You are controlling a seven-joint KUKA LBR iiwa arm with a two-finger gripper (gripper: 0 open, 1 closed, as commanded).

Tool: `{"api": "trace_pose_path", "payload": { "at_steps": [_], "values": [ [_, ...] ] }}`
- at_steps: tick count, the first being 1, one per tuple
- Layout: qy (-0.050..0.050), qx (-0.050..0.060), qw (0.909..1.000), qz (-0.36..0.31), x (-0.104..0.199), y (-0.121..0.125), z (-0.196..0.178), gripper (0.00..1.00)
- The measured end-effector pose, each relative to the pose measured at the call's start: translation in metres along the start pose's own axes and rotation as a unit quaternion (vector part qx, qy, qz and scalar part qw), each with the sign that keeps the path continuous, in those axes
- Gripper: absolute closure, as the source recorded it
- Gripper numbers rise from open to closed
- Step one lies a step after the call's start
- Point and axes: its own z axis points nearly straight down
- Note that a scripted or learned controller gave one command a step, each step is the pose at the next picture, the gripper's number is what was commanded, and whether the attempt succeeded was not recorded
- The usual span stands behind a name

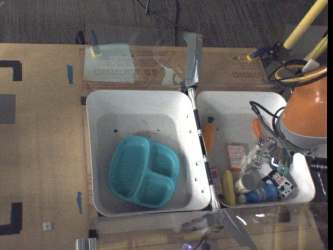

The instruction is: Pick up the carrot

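Carrot: I see it left of my gripper, against the bin's left wall.
Long axis: top to bottom, leaves up.
Gripper state: I cannot tell.

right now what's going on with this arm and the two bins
A grey arm with an orange band reaches in from the right over the right bin. Its pincer hangs above the clutter at the near right of that bin, close to a blue bottle and a yellow banana. The carrot it is meant to pick up lies untouched along the bin's left wall, apart from the pincer. The left bin holds a teal divided plate.
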Motion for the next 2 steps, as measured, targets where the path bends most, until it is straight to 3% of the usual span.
{"api": "trace_pose_path", "payload": {
  "at_steps": [1, 2],
  "values": [
    [0.001, 0.000, 0.9953, -0.097, 0.000, -0.002, -0.011, 1.00],
    [0.001, 0.000, 0.9538, -0.300, -0.008, -0.020, -0.010, 1.00]
  ]
}}
